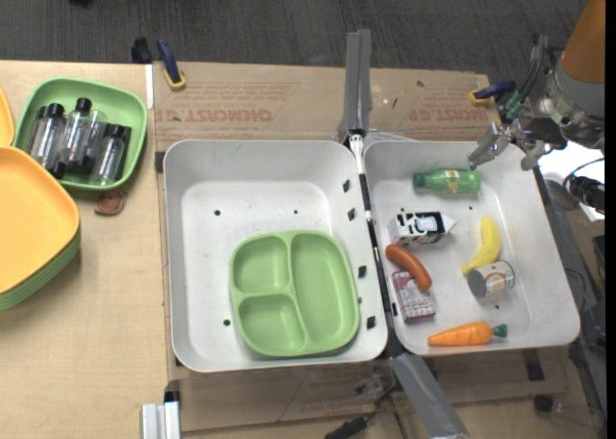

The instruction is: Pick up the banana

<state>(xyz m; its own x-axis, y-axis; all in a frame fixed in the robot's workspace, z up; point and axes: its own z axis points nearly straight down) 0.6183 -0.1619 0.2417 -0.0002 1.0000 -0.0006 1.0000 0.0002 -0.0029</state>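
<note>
Hovering above the far right corner of the right bin (549,326), the claw (508,142) hangs spread and released, with nothing between its fingers. It sits well up and away from the banana (484,245), so in my judgement the reach has not yet begun. Taking the banana as the landmark: it lies on the bin floor at a slant, its lower end touching or just beside the small can (491,279) below it. Left of the banana is the black-and-white carton (422,225), and farther left and down, the sausage (408,267) and the pink packet (415,299). Beyond the banana, toward the claw, lies the green bottle (447,181); below the can is the carrot (465,334). The can looks like the main hindrance, since a finger coming down at the banana's lower end would likely strike it. Its upper half seems freer. Far left of the banana, the green tray (295,291) sits in the left bin (192,235).
</note>
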